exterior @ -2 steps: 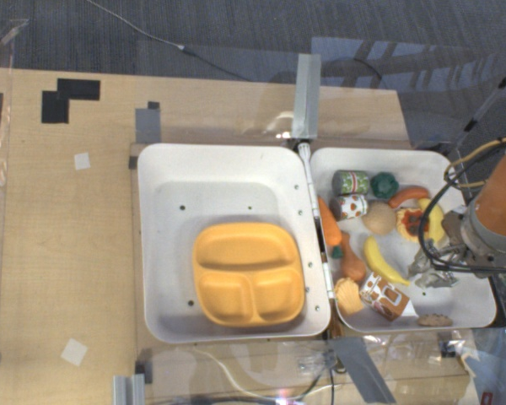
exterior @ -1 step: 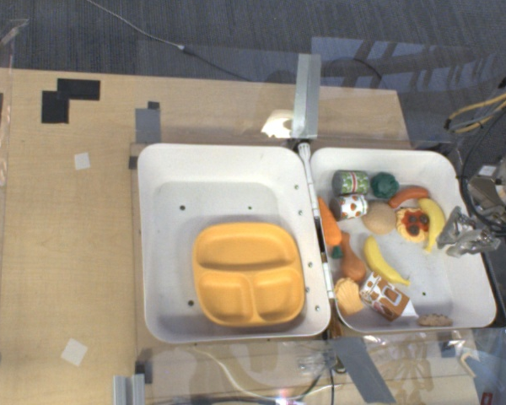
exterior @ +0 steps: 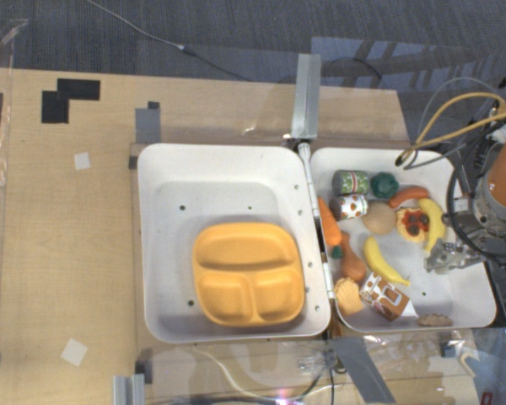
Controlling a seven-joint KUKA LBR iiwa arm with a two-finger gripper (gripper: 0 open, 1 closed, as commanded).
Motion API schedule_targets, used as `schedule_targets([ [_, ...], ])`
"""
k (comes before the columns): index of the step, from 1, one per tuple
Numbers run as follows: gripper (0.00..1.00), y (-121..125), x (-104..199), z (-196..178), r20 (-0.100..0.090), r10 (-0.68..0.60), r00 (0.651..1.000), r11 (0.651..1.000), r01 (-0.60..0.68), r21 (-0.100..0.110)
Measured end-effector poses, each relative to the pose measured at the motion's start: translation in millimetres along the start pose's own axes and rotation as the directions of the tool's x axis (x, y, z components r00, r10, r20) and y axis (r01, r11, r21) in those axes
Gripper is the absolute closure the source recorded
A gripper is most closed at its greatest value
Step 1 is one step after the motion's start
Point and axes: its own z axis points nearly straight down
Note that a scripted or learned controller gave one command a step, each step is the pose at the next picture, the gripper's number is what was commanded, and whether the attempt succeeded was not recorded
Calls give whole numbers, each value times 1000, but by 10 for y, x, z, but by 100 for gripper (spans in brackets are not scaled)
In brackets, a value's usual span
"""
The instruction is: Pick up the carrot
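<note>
right bin (exterior: 481,315): carrot (exterior: 330,224) against left wall.

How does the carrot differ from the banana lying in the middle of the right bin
The carrot is orange and straight; the banana is yellow and curved. The carrot lies against the right bin's left wall, along it; the banana lies out on the floor, slanting down to the right. The carrot looks a little shorter. Both are long, narrow pieces lying flat, apart from the claw.
</note>
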Motion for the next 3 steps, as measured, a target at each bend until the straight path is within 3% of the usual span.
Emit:
schedule_targets([
  [1,100,-548,-135,-961,-4,-409,913,913,409,7],
  [2,100,296,-65,-265,2,-422,907,907,422,-5],
  [3,100,78,-177,-1057,-4,-752,659,659,752,2],
])
